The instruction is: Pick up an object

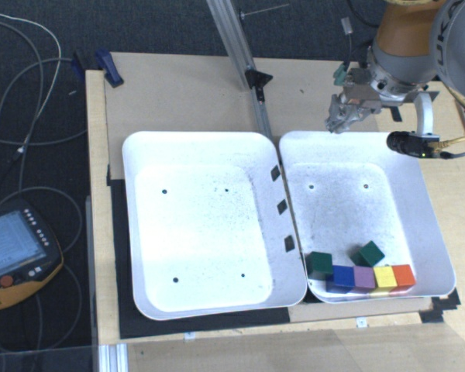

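Start at your pincer: it hangs above the far rim of the right bin, and from this slant you cannot tell whether it is apart or together. Nothing sits under it or in it.

Everything worth picking lies well away from the pincer, toward the near wall of that same bin, so expect a long reach before any descent. Two dark green blocks are the closest candidates: one tilted and a little apart from the rest, the other off toward the bin divider. Just beyond them, a row of blue, purple, yellow and orange blocks is pressed against the near wall, touching one another.

That row is your likely trouble. With neighbours touching on both sides and the sloped wall behind, a finger may land on top of a block or wedge two together. The tilted green block could also skid or roll off when squeezed off-square. I'd judge the free-standing green ones the safer targets. The left bin, farther across from the pincer, offers nothing.
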`<state>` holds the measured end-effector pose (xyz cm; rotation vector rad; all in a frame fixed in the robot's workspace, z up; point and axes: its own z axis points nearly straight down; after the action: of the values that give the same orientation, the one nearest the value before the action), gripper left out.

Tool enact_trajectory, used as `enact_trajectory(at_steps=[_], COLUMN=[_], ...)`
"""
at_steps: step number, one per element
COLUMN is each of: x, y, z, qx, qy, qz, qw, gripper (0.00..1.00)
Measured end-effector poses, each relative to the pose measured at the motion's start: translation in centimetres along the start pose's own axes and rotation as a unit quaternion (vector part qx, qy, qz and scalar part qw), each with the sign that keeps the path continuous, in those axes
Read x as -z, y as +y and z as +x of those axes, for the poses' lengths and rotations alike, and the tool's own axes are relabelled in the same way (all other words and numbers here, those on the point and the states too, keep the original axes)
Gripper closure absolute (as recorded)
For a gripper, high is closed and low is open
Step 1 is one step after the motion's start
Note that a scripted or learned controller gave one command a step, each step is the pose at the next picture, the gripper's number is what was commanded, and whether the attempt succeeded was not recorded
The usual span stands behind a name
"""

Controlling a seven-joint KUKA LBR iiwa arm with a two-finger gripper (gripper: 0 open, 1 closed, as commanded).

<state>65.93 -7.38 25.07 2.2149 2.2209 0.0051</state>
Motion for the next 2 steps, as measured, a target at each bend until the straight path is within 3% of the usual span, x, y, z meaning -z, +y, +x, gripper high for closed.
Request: enact_trajectory(at_steps=[1,2], x=[-0.1,6.7], y=[0.0,-0.8], z=[0.0,2.4], qx=[0.000,0.001], qy=[0.000,0.001], qz=[0.001,-0.002], qw=[1.0000,1.0000], gripper=[0.00,0.00])
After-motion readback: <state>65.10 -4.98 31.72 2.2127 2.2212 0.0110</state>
